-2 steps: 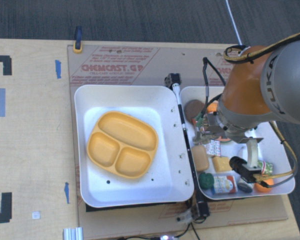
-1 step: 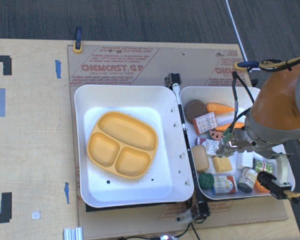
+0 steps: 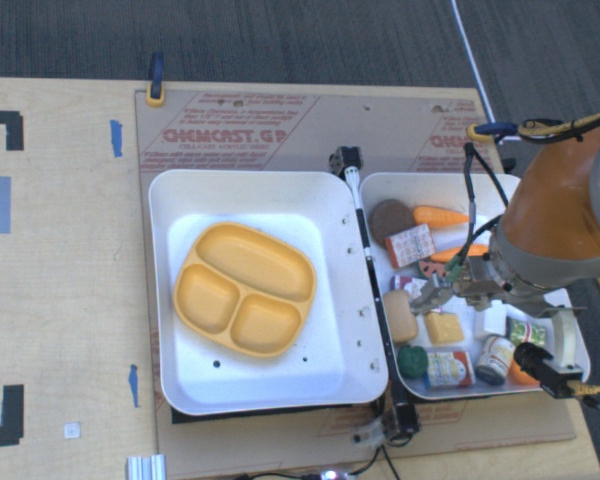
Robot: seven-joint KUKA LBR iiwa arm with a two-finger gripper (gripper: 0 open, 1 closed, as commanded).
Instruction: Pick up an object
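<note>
While the claw [image 3: 442, 293] hangs low over the right bin [image 3: 380, 193], its metal fingers sit among the toys near the bin's middle, and I cannot tell from this slanted view whether they are spread or closed, nor whether anything lies between them. Taking the right bin as the landmark: a yellow cheese-like block [image 3: 443, 327] lies just beneath and slightly toward the near rim from the claw, a tan bread-like piece [image 3: 400, 321] sits beside it against the bin's left wall, and a red-and-white packet [image 3: 410, 245] lies toward the far rim with a brown round piece [image 3: 387, 218] and an orange carrot [image 3: 442, 216] beyond it. Along the near rim rest a green piece [image 3: 411, 358], a small printed box [image 3: 445, 369] and a little can [image 3: 494, 358]. Outside this bin, touching its left wall, stands the left bin [image 3: 170, 268] holding a yellow divided plate [image 3: 245, 288], both on the cardboard-covered worktop [image 3: 230, 128]. Any of the crowded toys would serve as the object; the cheese block looks the nearest candidate. To do the grasp well, I judge the claw should centre on one piece only, descend straight, close firmly without catching neighbours, then lift vertically clear of the bin walls.
</note>
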